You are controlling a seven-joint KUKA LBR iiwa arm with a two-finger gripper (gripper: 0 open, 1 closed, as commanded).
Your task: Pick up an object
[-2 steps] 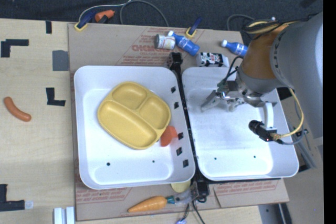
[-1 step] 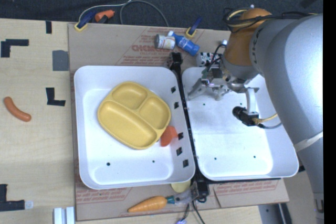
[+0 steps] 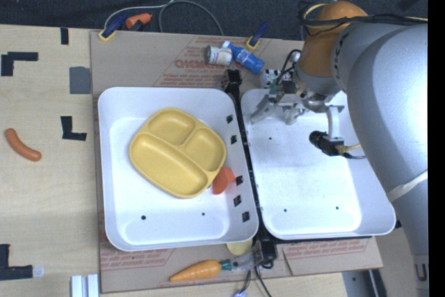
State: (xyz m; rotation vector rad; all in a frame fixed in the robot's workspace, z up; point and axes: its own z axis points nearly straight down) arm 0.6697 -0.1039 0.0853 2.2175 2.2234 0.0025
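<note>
Grey and bulky, the KUKA arm [image 3: 393, 101] fills the right side of the view, closest to the lens, its orange band [image 3: 328, 38] showing above the wrist. Below it, at the bottom edge, a toy carrot [image 3: 196, 270] lies on the cardboard sheet [image 3: 139, 55] that covers the desk [image 3: 42, 219], just outside the front rim of the left bin [image 3: 115, 219].

Inside that left bin a yellow divided plate [image 3: 179, 151] rests near the middle, and a small orange-red object [image 3: 222, 181] sits touching the plate's right edge, close to the wall shared with the right bin [image 3: 313, 215]. Black clips run along that shared wall.

Farther back, the claw [image 3: 278, 108] hangs over the rear left corner of the right bin, with nothing visible between its fingers; whether they are spread or closed cannot be told from this angle. A black cable fitting [image 3: 327, 142] juts out beside it over the white floor.

On the bare desk to the far left, an orange sausage-shaped toy [image 3: 23, 145] lies well apart from both bins. Beyond the bins, a white and blue bottle [image 3: 235, 55] lies on its side on the cardboard, and an orange-handled clamp [image 3: 126, 23] grips the sheet's back edge.
</note>
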